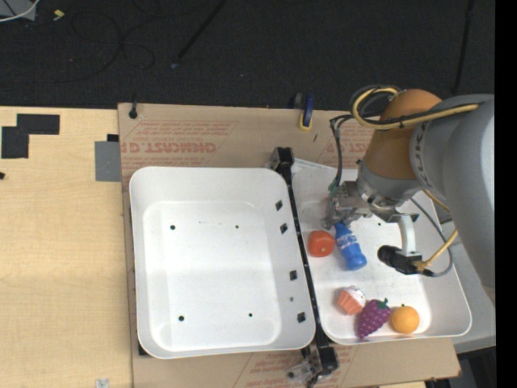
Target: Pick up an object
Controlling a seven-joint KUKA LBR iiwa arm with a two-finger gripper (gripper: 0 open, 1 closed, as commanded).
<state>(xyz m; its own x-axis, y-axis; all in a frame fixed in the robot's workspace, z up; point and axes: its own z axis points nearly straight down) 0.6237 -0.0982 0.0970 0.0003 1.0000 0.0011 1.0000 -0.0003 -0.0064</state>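
My gripper [341, 214] is low in the right bin [452, 314], near its back left part. Directly below it lies a blue bottle [350, 246], whose upper end meets the gripper's tip; I cannot make out a grasp on it. A red round fruit [321, 243] rests just left of the bottle, against the bin's left wall. Toward the front of the bin sit a small orange-pink piece [350, 301], a purple grape bunch [371, 318] and an orange [405, 319].
The left bin [153, 208] lies beside the right one, with a black divider [295, 249] where they meet. A black cable end and white bracket [404, 253] hang off the arm right of the bottle. The arm's grey body [460, 184] covers the right bin's back right.
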